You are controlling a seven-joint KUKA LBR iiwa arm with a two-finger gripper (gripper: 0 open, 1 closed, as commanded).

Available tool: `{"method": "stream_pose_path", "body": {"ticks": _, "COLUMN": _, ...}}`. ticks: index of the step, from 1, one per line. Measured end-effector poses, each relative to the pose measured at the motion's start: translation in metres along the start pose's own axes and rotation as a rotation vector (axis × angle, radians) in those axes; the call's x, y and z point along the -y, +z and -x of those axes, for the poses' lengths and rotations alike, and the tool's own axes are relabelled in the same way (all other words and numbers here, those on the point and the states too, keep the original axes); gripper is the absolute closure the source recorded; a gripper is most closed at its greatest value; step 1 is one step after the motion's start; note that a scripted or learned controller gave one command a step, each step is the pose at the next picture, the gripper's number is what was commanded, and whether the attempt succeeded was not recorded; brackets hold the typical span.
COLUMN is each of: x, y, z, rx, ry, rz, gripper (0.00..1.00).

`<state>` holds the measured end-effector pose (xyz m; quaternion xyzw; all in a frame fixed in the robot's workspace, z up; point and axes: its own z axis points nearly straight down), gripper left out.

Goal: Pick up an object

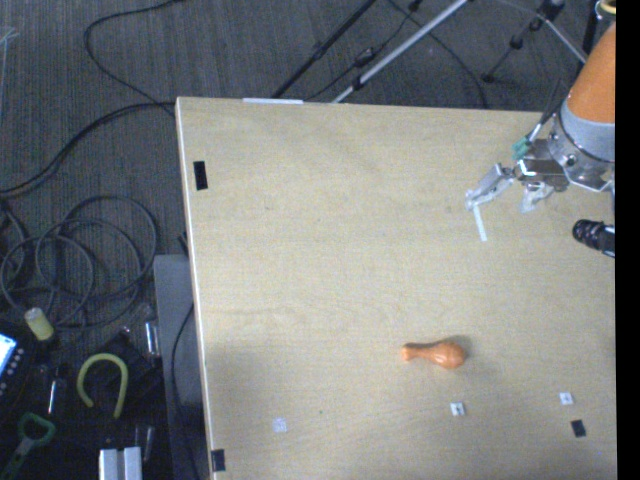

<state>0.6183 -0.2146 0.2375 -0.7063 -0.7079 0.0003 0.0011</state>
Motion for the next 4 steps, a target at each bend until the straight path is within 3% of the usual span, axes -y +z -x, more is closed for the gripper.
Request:
{"method": "stream_pose_path", "body": {"ticks": 1, "x": -0.041, "y": 0.116, "z": 0.008, "rx": 0.004, "ry": -0.308, "rz": 0.0, "gripper": 0.0}}
{"method": "stream_pose_path", "body": {"ticks": 2, "x": -0.051, "y": 0.153, "z": -0.029, "rx": 0.003, "ry": -0.567, "rz": 0.001, "gripper": 0.0}}
{"method": "stream_pose_path", "body": {"ticks": 3, "x": -0.051, "y": 0.143, "z": -0.03, "rx": 0.004, "ry": -0.567, "rz": 0.003, "gripper": 1.0}}
{"method": "stream_pose_path", "body": {"ticks": 4, "x": -0.051, "y": 0.055, "z": -0.068, "rx": 0.002, "ry": -0.453, "rz": 0.004, "gripper": 1.0}}
